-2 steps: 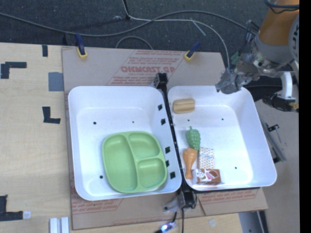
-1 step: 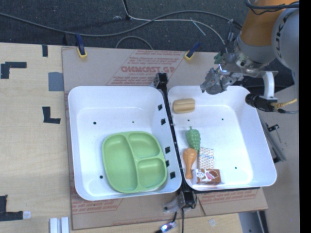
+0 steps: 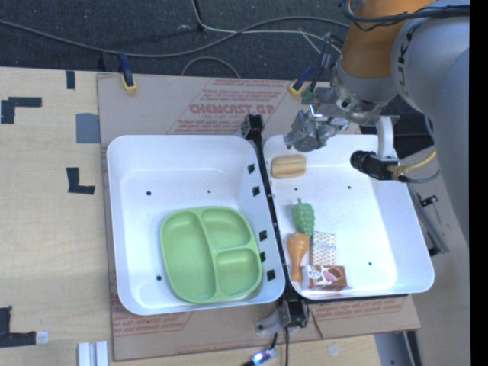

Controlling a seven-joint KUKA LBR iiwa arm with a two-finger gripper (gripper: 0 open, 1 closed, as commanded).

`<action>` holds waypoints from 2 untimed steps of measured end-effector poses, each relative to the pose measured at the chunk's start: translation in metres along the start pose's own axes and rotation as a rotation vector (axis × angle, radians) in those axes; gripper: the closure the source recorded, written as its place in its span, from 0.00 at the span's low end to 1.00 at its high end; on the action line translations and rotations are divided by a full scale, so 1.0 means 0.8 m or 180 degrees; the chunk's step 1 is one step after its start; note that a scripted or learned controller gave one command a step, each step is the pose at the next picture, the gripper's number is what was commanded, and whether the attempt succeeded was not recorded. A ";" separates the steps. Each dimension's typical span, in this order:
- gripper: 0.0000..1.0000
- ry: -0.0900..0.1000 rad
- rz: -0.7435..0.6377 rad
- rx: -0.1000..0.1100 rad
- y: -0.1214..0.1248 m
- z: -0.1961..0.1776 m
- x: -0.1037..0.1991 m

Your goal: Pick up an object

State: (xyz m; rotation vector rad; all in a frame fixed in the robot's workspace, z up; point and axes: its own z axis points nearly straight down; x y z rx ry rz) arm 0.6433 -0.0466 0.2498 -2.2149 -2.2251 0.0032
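Tan bread roll (image 3: 288, 166), small oblong, lies in far left corner of right bin (image 3: 396, 239), near divider. My gripper (image 3: 303, 137) hangs just above and behind it, arm reaching from right; finger state: cannot tell. Count: one roll, one green corn-like toy (image 3: 304, 217), one orange drumstick (image 3: 296, 253), one printed packet (image 3: 325, 267), one green divided plate (image 3: 211, 254) in left bin (image 3: 130, 204).

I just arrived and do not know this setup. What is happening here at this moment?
A grey robot arm reaches in from the right, and its hand hangs over the far edge of the right bin, just above a tan bread roll. Nothing is lifted yet. A green toy vegetable, an orange drumstick and a small packet lie nearer. The left bin holds a green divided plate.
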 end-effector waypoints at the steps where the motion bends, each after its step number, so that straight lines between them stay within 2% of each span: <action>1: 1.00 0.0000 -0.0001 0.0003 -0.015 0.020 0.070; 2: 1.00 0.0002 -0.0003 -0.0001 -0.026 0.012 0.140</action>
